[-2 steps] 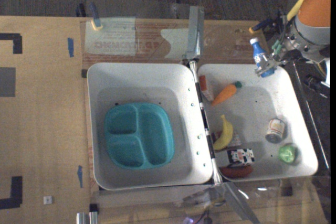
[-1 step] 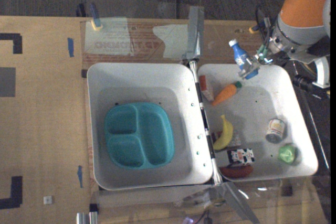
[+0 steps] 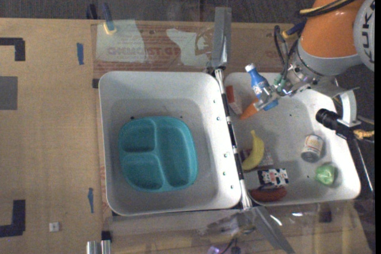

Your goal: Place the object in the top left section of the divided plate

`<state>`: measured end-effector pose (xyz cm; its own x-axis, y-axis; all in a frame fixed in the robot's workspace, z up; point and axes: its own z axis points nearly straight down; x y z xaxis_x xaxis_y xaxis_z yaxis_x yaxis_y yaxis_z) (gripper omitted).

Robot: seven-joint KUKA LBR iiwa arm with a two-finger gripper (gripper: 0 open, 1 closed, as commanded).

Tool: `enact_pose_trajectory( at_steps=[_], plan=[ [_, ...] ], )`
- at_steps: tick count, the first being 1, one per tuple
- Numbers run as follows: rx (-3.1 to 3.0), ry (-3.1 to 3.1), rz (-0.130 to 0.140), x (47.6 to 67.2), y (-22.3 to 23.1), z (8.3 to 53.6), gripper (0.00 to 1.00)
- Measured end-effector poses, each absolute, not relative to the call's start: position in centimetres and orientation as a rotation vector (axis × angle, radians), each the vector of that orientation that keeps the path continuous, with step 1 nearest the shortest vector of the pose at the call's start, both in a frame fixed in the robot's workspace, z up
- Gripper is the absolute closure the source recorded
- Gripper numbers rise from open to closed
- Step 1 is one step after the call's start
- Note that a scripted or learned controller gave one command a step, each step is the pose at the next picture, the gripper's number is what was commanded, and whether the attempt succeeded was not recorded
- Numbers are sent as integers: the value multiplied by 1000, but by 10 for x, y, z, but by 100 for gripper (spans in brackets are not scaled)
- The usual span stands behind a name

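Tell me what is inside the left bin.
The left bin holds one thing: a teal divided plate, lying flat on its floor with nothing in any of its three sections. The floor beneath the plate is covered, so anything under it cannot be seen.

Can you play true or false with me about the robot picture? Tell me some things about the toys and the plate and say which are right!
1. The teal divided plate sits in the left bin. True.
2. The banana is lying on the plate. False: it lies in the right bin, near the wall between the bins.
3. The robot's hand is over the right bin, next to the blue bottle. True.
4. The green ball is in the left bin. False: it is in the right bin, near the small can.
5. The plate has toys in every section. False: no toy lies on it.
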<state>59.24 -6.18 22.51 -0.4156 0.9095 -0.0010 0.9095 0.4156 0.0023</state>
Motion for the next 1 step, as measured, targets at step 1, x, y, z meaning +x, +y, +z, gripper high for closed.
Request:
enact_pose_trajectory(
  at_steps=[1],
  plan=[
    [1585, 2712, 2, 547, -58, 185, 100]
  ],
)
